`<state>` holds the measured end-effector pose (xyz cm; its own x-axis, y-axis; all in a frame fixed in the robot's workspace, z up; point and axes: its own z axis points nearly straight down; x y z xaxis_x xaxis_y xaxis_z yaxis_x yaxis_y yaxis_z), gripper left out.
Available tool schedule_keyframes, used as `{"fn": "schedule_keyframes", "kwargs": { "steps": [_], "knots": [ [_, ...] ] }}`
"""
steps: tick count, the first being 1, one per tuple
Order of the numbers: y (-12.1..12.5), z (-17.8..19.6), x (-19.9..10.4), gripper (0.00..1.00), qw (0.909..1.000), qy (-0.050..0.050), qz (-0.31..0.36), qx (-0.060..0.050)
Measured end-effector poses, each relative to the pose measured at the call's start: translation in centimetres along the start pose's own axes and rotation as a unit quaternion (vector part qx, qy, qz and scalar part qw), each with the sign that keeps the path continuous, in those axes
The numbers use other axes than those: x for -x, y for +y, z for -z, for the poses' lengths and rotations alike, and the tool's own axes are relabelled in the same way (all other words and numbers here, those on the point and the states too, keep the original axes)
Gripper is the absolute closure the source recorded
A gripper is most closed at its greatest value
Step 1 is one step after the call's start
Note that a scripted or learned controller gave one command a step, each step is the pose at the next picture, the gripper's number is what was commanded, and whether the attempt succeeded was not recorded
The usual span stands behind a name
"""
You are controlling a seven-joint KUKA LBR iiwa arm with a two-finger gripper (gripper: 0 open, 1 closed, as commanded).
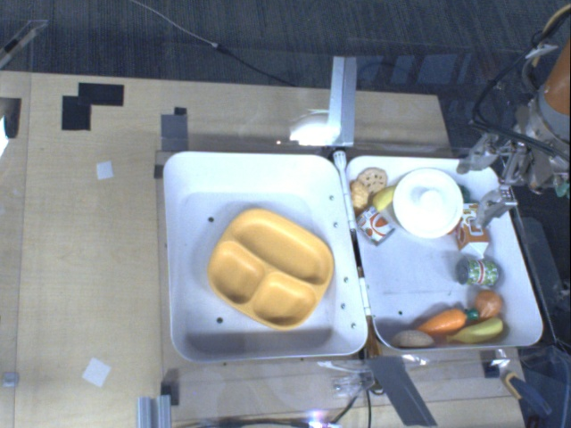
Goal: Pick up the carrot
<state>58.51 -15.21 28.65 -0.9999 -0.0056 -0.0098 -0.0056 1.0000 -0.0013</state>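
So far nothing's picked up as far as I can see. The small orange carrot with the green top [443,320] is lying at about 5 o'clock in the right-hand shallow white bin [526,283], touching a yellow banana [478,331] and a tan potato-looking thing [413,337]. My claw [496,181] hovers up at the bin's 1 o'clock corner, fingers spread, nothing between them. The whole approach, descent and grab are left, I reckon.

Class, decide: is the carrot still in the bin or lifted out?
In the bin. The carrot lies on the right bin's floor, near corner, with the gripper apart at the far side.
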Motion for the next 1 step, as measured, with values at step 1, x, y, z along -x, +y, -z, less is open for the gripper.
{"fn": "schedule_keyframes", "kwargs": {
  "steps": [1],
  "knots": [
    [-3.78, -9.5, -9.13, 0.0, 0.9989, 0.004, -0.046, 0.0]
  ]
}}
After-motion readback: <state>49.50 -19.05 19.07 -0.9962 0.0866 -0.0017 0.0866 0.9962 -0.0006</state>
